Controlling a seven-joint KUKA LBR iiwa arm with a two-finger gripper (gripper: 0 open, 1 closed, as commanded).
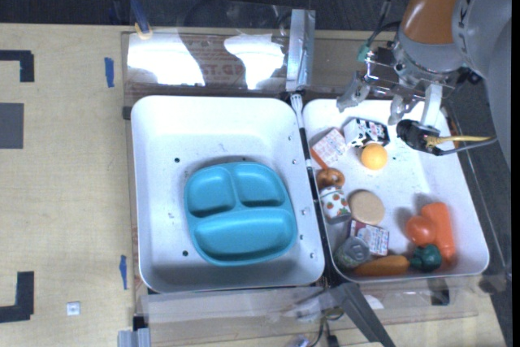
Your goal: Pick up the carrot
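The carrot is orange and slim, and it lies flat along the front wall of the right bin, its dark green top pointing right. My gripper hangs over the back of that bin, well away from the carrot. It is open, and nothing shows between its fingers. Just below it lies a black-and-white packet.
Crowding the carrot are a grey can, a small packet and an orange pepper. Farther back lie a tan disc, an orange ball and a red-white packet. The left bin holds a blue divided tray.
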